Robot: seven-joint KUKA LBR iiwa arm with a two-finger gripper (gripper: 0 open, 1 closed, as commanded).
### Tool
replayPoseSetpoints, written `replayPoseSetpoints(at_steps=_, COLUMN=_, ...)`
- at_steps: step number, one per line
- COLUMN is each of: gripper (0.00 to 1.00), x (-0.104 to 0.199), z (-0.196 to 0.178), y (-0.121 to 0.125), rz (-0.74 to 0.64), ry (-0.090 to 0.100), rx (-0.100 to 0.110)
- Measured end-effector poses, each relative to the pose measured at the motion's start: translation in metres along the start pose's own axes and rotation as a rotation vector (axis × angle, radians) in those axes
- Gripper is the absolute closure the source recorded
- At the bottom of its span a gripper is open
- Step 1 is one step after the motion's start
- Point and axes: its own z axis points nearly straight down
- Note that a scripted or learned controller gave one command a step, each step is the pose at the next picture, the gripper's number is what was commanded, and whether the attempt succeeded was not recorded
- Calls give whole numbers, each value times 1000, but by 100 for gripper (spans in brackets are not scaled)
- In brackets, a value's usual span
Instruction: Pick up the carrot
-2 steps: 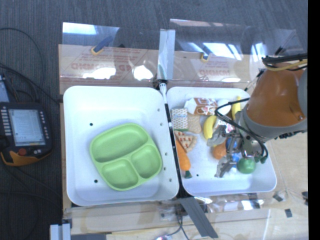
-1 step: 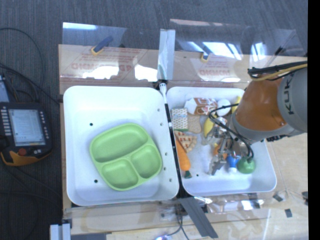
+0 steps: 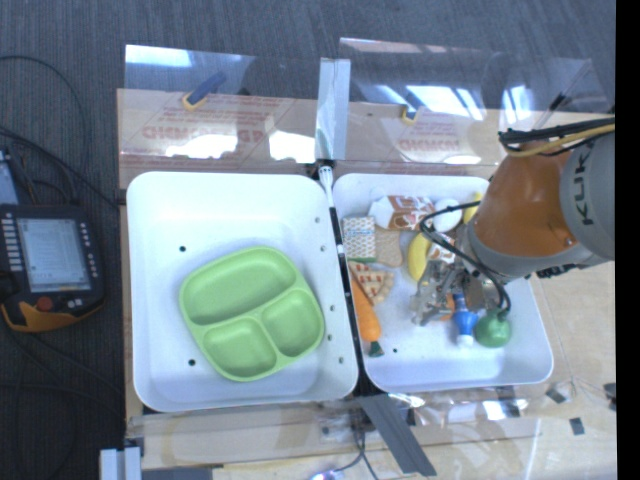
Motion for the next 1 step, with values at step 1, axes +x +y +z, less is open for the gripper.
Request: replayPoseSetpoints(at_steps=1, gripper=100, x=41, z=7, y=32, rz=-358, ry=-8, rx=0)
